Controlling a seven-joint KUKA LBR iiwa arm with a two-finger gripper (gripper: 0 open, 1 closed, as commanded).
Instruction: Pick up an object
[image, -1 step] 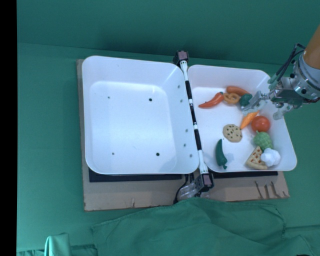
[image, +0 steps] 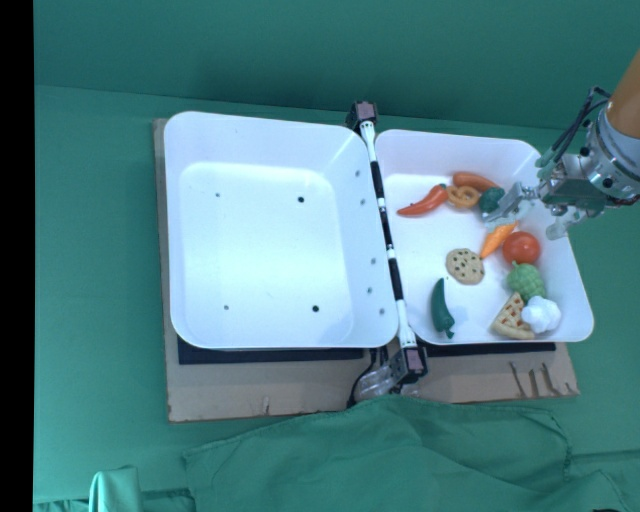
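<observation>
The right bin (image: 420, 330) holds several toy foods. A red chili (image: 425, 202), an orange ring (image: 462, 196) and a dark green piece (image: 490, 200) lie at the back. A carrot (image: 497, 240), a tomato (image: 521, 248) and a cookie (image: 465, 265) lie in the middle. A green pepper (image: 441, 308), broccoli (image: 524, 280), a waffle (image: 511, 318) and a white garlic (image: 541, 314) lie at the front. My gripper (image: 531, 216) hangs open over the bin's right side, just above the carrot and tomato, with nothing between its fingers.
The left bin (image: 200, 135) sits beside the right one, parted by a black-and-white hinge bar (image: 385, 235). Both rest on cardboard (image: 240, 400). Green cloth (image: 400, 460) bunches at the front.
</observation>
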